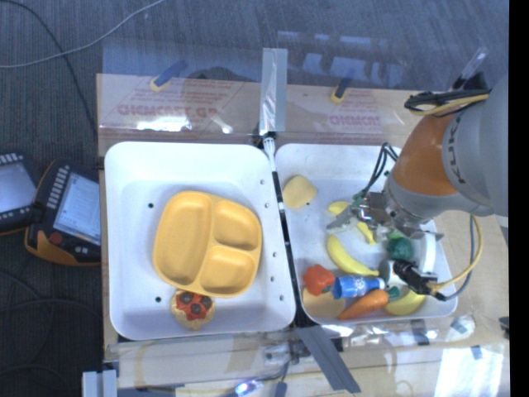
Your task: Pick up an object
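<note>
- Gripper (388, 240) of mine hangs low over the right bin (291, 222), right of centre in the frame, its wrist hardware crowding down onto the pile of toy food; whether it is wide, narrow or closed on anything I cannot tell, since my own wrist hides that.
- Candidates lie close together at the lower right of the frame: a banana (347, 259) curving just left of my tool, a blue bottle (357, 286) below it, a carrot (364, 304) touching the bottle's lower side, a red piece (317, 279) at the bottle's left end, and a small green piece (400, 245) right under my wrist.
- A pale yellow piece (298, 191) sits alone toward the bin's upper left corner, well apart from the heap.
- The left bin (132, 222) carries a yellow divided plate (208, 242) and a small pizza toy (193, 307) just below it; neither is near my tool.
- My judgement: I am at the descent-and-close stage over the green piece or the banana, and nothing is yet secured.
- To do it well I would centre on one thing only, line my closing direction across the banana's narrow width rather than along its curve, and go deep enough to pass its widest part.
- The crowding is the risk: a neighbour may wedge in and spoil the grasp, so lift slowly and straight.
</note>
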Robot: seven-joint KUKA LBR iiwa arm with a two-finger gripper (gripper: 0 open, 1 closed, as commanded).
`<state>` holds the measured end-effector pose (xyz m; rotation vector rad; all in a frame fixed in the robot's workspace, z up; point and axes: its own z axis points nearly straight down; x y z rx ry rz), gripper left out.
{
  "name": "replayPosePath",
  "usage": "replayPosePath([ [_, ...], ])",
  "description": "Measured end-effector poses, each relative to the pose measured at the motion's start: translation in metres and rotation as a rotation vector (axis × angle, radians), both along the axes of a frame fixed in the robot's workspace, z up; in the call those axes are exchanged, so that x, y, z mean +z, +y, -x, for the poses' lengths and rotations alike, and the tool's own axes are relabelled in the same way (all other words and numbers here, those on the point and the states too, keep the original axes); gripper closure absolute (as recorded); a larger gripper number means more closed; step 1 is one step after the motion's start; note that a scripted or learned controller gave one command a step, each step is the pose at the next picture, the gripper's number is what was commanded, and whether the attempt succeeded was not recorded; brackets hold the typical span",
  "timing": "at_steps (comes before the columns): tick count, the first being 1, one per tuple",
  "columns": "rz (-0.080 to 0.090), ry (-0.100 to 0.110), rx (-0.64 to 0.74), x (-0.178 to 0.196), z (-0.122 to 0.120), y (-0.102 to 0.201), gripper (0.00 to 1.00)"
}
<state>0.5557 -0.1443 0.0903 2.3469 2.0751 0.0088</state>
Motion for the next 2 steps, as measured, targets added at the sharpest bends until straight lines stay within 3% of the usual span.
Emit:
replayPosePath([
  [1, -0.002, -0.003, -0.001, 0.010, -0.001, 0.000, 1.00],
  [2, -0.002, 0.012, -0.094, 0.114, -0.031, 0.088, 1.00],
])
